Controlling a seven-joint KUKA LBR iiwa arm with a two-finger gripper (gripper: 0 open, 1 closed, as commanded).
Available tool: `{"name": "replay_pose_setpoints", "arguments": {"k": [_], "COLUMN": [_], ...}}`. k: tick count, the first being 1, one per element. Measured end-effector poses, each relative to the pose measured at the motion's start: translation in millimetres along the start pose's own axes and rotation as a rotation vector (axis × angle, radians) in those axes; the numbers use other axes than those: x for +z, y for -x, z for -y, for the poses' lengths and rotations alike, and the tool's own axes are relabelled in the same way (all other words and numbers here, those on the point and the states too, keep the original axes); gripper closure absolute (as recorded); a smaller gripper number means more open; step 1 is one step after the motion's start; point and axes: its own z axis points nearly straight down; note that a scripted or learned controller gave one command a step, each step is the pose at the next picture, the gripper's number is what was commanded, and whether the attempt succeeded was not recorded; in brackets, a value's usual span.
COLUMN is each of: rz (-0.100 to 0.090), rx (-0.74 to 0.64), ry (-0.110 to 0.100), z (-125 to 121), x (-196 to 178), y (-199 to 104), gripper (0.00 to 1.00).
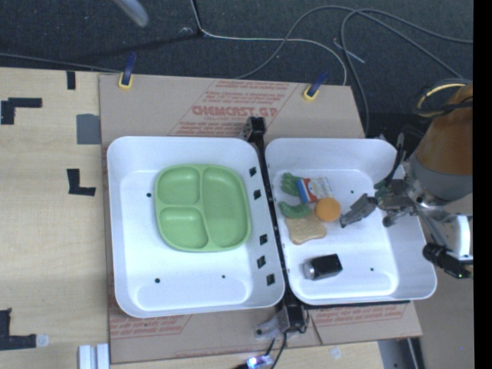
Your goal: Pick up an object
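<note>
In the right bin (384,160) lie several small objects. An orange ball (328,209) rests beside a tan toast slice (307,230). A green toy (292,194) and a white and red packet (314,186) lie near the bin's left wall. A black box (322,266) sits toward the front. My gripper (366,220) hangs over the right half of this bin, just right of the ball. Its two dark fingers (355,211) are spread open with nothing between them.
The left bin (123,206) holds a green divided plate (203,207). A black hinge strip (265,206) runs between the two bins. Cables lie on the dark floor behind the cardboard sheet (223,102). The grey and orange arm (446,148) stands at the right.
</note>
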Motion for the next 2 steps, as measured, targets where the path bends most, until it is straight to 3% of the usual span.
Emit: {"name": "replay_pose_setpoints", "arguments": {"k": [1, 2], "rz": [0.003, 0.003], "rx": [-0.004, -0.003], "ry": [0.012, 0.008], "z": [-3, -7], "x": [-6, 53], "y": [0, 7], "gripper": [0.0, 0.0]}}
